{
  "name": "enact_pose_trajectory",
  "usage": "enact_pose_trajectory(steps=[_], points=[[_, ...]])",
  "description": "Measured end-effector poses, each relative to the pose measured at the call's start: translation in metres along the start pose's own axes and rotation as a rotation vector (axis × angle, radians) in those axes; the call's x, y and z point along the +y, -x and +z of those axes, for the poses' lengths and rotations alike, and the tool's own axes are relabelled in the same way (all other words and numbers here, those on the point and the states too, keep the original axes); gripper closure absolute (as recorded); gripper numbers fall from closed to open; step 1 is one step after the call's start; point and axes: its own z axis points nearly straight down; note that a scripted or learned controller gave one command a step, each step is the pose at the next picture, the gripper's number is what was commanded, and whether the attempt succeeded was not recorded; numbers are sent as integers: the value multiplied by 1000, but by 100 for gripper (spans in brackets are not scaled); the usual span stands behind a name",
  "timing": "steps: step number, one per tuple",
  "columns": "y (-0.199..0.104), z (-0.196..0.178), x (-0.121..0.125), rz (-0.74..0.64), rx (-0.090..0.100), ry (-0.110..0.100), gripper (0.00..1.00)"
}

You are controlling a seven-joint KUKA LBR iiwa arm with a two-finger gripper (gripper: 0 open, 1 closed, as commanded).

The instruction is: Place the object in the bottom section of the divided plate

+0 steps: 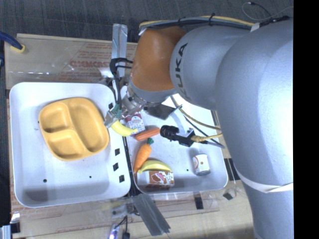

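Gripper (115, 112): seen low over the wall between the two bins, at the left edge of the right bin (179, 161); how far it is open cannot be told, and nothing is seen held in it
Likely object: a banana (123, 129), judged the target because it lies just below the gripper; it rests on the right bin's floor, close by the dividing wall
Neighbours: a small red and white packet (133, 121) just beside the banana, a carrot (147, 133) at its right end; a clean grasp is judged hard in that crowding
Plate (82, 139): yellow, three-part, laid flat in the left bin (30, 183), all sections bare; set near the wall, so only a short carry is needed
Bottom section: taken to be the one nearest the view's lower edge; nothing placed in it yet
Other items: second carrot (141, 157), another banana (153, 166) on a carton (160, 179), a small can (201, 164), all apart from the gripper
Stage: judged as approach or grasp; transfer not yet made
Risk: the packet may be caught instead
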Motion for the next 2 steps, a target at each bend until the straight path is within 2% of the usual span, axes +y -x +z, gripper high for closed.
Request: enact_pose_trajectory(steps=[1, 2], points=[[1, -10, 0, -2, -1, -1, 100], [-1, 1, -65, 8, 0, 0, 100]])
